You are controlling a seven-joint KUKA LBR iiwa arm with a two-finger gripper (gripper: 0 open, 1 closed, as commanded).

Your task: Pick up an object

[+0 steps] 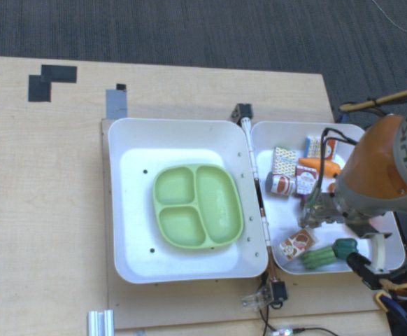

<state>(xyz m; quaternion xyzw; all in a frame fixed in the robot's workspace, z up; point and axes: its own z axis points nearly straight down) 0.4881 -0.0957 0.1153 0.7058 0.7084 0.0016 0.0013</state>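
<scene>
Reaching in from the right over the right-hand white bin (pixel 282 215), with the arm's orange band (pixel 375 165) covering much of that bin's far side. Poised low at the bin's middle: the claw (pixel 316 213), a dark cluster of metal and cable. Cannot tell whether wide, narrow or closed, seen from above as it is, and nothing visibly gripped.

Just below and to the left of the claw, near but apart from it: a small brown-and-white snack packet (pixel 296 243), lying flat on the bin floor. Beside that packet, toward the near rim: a green vegetable-shaped toy (pixel 318 257), lying tilted, with a darker green piece (pixel 345 247) at its right end.

Above the claw, packed close together: a red-and-white can (pixel 279 184) on its side, a small red-and-white box (pixel 306 182) touching it, a patterned carton (pixel 284 161), an orange carrot-like piece (pixel 319 165) and a blue-and-white packet (pixel 312 145) partly tucked under the arm. Closest of these to the claw: the small box, just above it.

In the left-hand white bin (pixel 130 187), well apart from the claw: a pale green divided plate (pixel 198 206) with three compartments, set near the middle. Both bins side by side on the light wooden counter (pixel 50 187).
</scene>
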